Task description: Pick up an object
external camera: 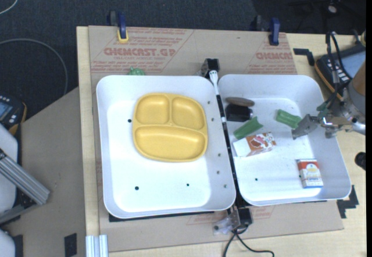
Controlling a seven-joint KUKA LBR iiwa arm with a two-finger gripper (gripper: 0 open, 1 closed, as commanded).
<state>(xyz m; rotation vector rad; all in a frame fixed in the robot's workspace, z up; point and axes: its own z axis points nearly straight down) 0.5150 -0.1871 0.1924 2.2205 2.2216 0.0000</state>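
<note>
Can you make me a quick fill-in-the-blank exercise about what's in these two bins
1. The yellow divided plate lies in the ____ bin.
2. The plate has ____ compartments.
3. The gripper hangs over the ____ bin, beside a green block.
4. The small orange and white box lies near that bin's ____ corner.

Missing words: left; three; right; front right

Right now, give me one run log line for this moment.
claw: over right bin, nothing visibly held | nearest: green block | left bin: yellow tray

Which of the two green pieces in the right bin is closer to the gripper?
The right green piece, just left of the gripper. The other green piece lies farther left, beside the white packet.
</note>
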